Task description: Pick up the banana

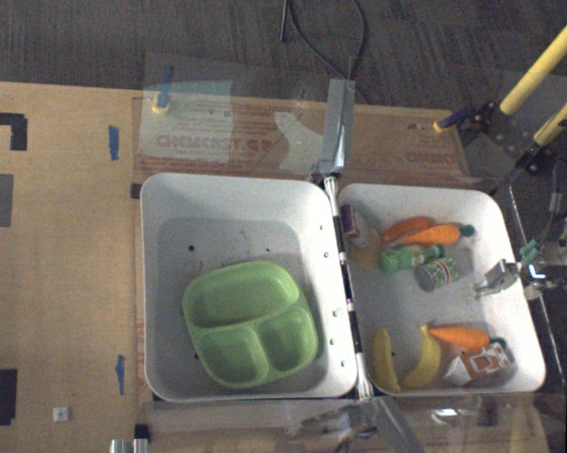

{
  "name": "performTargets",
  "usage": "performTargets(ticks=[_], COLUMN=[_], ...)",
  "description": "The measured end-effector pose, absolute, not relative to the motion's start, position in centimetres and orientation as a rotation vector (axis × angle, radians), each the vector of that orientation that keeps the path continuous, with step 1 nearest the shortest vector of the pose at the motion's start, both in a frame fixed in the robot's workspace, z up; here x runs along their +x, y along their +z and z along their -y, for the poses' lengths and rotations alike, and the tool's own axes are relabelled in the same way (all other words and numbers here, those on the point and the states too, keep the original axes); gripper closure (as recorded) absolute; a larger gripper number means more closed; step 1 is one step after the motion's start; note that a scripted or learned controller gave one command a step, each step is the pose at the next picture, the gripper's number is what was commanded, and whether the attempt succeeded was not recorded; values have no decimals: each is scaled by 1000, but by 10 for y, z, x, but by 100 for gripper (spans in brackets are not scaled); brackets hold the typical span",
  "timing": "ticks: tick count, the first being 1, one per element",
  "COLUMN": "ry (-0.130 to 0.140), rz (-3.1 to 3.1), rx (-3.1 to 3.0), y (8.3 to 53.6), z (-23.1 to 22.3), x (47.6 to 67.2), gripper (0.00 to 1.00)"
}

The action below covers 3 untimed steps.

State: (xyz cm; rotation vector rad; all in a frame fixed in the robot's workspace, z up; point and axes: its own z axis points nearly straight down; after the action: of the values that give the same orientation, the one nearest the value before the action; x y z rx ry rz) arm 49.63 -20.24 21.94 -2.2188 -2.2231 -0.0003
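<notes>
Your gripper: small metal two-finger tool at right rim of right white bin; how far open, cannot tell; nothing visibly held. Two curved yellow plastic bananas at bin's near edge: left one by centre divider, long axis near-far; right one just beside it, leaning, top touching orange carrot. Both lie leftward and nearer camera from gripper. You'll likely need wrist aligned across chosen banana's long axis.

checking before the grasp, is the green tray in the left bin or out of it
In: the green tray lies flat on the left bin's floor, inside its white walls.
</notes>
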Motion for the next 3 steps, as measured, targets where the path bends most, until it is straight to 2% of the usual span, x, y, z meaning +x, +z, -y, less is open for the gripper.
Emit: performTargets(ticks=[1,2,3], ry=[0,2,-9], rz=[1936,1630,2084], rx=[-2477,-2683,-2365], y=[294,139,88], z=[224,184,132], x=[516,479,482], gripper=[0,0,0])
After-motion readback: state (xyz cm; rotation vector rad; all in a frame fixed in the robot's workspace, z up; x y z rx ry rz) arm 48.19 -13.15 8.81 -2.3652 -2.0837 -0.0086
